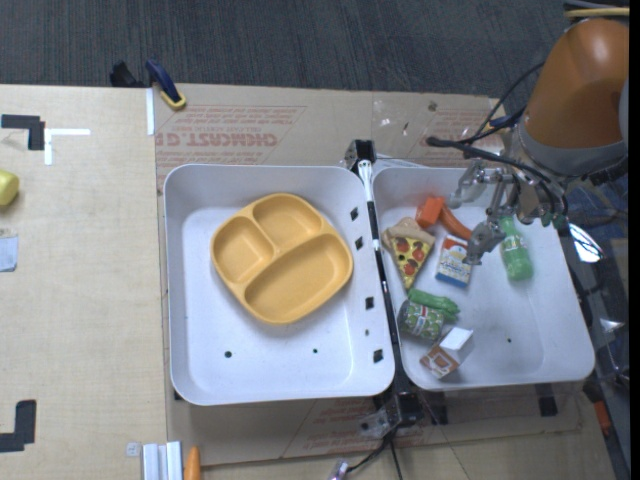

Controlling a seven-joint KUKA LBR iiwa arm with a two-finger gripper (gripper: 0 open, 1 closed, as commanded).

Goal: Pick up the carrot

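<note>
Orange carrot [441, 214], yellow plate [282, 258], white bins [190, 298]

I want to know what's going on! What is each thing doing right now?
carrot: lying in the right bin, not picked up
tool: low over the right bin, beside the carrot
pizza slice: lying flat
green bottle: lying on its side
yellow plate: right way up in the left bin

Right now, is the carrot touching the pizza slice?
Cannot tell. In the camera view the carrot lies just up-right of the pizza slice; their edges come very close, with no plain gap or contact.
</note>
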